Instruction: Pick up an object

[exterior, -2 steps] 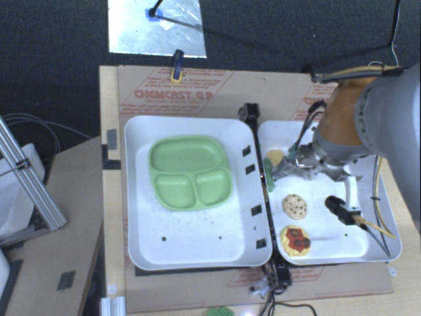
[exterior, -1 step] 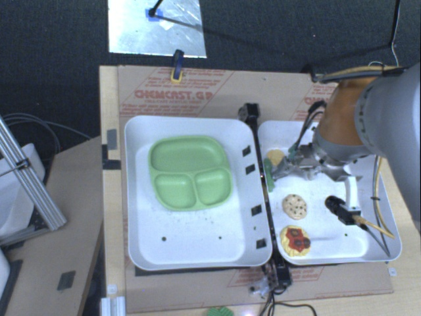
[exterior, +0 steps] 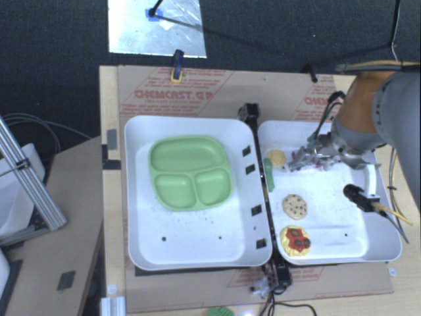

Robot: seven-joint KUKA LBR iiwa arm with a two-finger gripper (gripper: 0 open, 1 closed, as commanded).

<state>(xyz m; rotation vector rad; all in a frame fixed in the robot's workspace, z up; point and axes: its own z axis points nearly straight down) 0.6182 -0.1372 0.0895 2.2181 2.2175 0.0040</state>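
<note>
Over the right bin point(exterior: 378, 242) our tool point(exterior: 299, 161), grip unreadable, hangs just right of the yellow piece point(exterior: 275, 157).

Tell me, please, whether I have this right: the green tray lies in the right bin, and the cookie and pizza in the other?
Not quite: the camera view shows the green tray in the left bin; the cookie and pizza lie in the other, right bin.

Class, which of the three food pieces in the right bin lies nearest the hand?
The pale yellow piece at the bin's upper left, nearer the hand than the cookie or pizza.
</note>
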